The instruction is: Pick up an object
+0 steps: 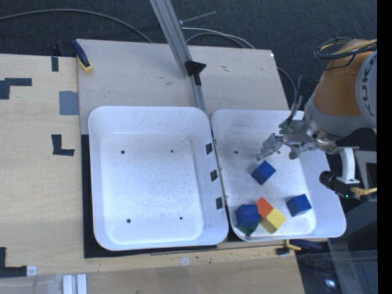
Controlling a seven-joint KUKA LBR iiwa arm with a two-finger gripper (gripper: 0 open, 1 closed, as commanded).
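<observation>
Grey arm point(343, 97) reaches over the right bin point(233, 127), fingers point(269, 147) spread wide above a blue cube point(263, 173).

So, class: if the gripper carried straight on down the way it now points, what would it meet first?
Probably the lone blue cube just below the gripper in the right bin, though depth is hard to judge from this slanted view.

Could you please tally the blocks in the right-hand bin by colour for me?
Blue blocks: 3
Orange block: 1
Yellow block: 1
Total: 5
A bit of green peeks out under the nearest blue block; I cannot tell what it is.
</observation>
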